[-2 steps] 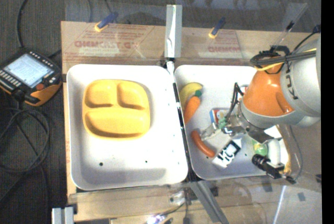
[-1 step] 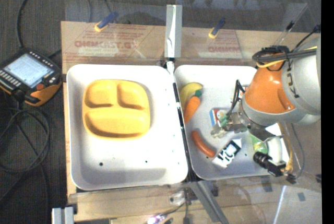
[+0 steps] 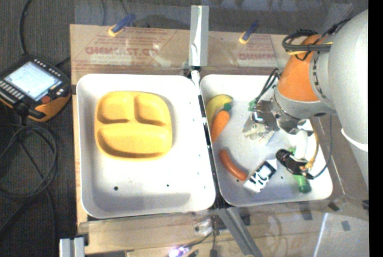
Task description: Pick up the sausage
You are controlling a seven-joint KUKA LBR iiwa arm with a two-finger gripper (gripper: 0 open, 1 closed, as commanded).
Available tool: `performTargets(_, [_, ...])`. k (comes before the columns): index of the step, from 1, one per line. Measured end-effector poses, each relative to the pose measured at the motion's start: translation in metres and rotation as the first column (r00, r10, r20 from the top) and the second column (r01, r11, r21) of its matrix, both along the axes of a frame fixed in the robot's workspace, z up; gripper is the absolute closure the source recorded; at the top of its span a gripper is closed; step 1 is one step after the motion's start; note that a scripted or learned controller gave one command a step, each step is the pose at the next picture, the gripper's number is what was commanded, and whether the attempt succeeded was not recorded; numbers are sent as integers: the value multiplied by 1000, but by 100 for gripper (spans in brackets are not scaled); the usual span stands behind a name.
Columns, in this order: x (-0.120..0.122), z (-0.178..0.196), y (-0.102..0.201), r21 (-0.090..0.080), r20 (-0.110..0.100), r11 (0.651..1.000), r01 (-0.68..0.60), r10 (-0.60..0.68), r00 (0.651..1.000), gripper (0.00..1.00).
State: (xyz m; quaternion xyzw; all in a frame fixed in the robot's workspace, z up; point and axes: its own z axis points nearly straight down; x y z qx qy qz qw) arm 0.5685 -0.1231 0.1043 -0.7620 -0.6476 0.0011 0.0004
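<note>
Sausage [image 3: 233, 165] lying flat and slantwise on floor of right bin [image 3: 323, 190], near its front left corner, just beside a small black-and-white box [image 3: 260, 176]; untouched, nothing gripping it. Hand [image 3: 258, 125] poised over middle of same bin, up and right of sausage, apart from it, presumably placed for a descent; whether released or clenched cannot be told from this angle, nothing visibly grasped. Carrot [image 3: 219, 124] and banana [image 3: 216, 104] stacked against bin's left wall; green-tipped item [image 3: 304, 184] at right. Left bin [image 3: 84, 130] carrying a yellow divided tray [image 3: 134, 124]. Both bins side by side on table [image 3: 90, 46]. Dark carpet beyond, loose cables, handheld pendant [image 3: 33, 87] on floor at left.
</note>
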Motion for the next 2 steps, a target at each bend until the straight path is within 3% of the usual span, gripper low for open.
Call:
performTargets(1, [-40, -11, 16, -4, 27, 986, 164, -164, 986, 100])
performTargets(2, [-40, -3, 16, -3, 26, 986, 164, -164, 986, 100])
